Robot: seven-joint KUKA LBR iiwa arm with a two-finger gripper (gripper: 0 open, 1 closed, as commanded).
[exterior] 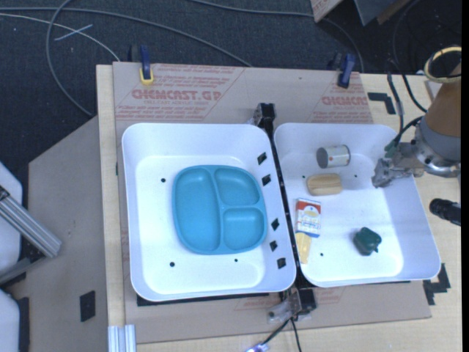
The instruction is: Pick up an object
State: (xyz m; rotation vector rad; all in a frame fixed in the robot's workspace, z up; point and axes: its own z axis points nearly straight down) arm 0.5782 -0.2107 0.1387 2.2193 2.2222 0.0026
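The right bin (pixel 388 268) holds a small metal can (pixel 334 155) on its side near the back, a tan bread-like block (pixel 325 184) just in front of it, a flat white and red packet (pixel 307 222) by the left wall, and a dark green lump (pixel 368 241) toward the front right. My gripper (pixel 386 173) hangs at the bin's right edge, over bare floor, well right of the tan block and apart from every object. Nothing shows between its fingers.
The left bin (pixel 146 160) carries a blue three-compartment plate (pixel 219 209). A row of black clips (pixel 268 196) runs along the divider between the bins. Cardboard sheets (pixel 183 94) lie behind the bins, and the arm's body (pixel 443 116) fills the right side.
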